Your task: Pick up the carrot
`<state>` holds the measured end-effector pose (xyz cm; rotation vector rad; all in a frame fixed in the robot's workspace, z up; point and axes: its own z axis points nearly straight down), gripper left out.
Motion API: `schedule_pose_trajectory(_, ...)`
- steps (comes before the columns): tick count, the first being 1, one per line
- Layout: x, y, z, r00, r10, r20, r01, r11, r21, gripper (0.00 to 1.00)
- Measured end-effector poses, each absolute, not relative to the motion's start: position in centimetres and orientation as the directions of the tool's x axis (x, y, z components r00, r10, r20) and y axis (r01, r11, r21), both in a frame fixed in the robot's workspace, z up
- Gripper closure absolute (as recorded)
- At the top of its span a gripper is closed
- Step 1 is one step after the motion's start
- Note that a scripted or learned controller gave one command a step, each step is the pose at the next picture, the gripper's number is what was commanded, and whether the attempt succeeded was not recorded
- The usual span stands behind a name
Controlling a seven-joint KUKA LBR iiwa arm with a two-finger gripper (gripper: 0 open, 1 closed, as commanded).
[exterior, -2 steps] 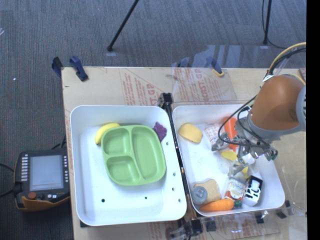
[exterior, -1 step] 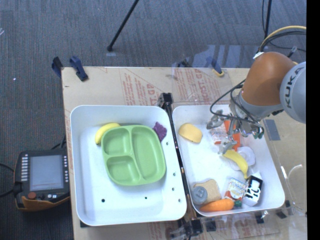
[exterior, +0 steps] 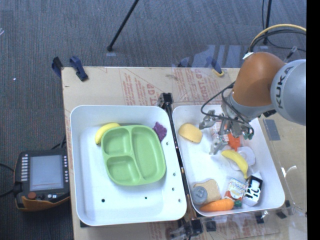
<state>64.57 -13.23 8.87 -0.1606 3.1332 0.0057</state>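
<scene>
The carrot (exterior: 218, 205) is orange and lies flat along the near wall of the right bin (exterior: 192, 171), next to a round bread slice (exterior: 202, 191). My gripper (exterior: 225, 138) hangs over the far half of that bin, well away from the carrot, under the arm's orange band (exterior: 257, 79). A small orange-red item (exterior: 234, 142) sits right beside the gripper's metal parts, and I cannot tell whether it is touched.
The right bin also holds a pale yellow wedge (exterior: 190, 133), a banana (exterior: 235, 160), a white piece (exterior: 248, 157), a small carton (exterior: 235, 188) and a black-and-white item (exterior: 254, 189). The left bin (exterior: 82, 184) carries a green divided plate (exterior: 134, 154), a banana (exterior: 107, 131) and a purple item (exterior: 160, 130).
</scene>
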Motion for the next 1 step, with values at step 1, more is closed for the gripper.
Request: schedule_pose_trajectory(1, 59.54, -11.57, 8.77, -0.971, -0.239, -0.002, -0.239, 0.971, 0.002, 0.0)
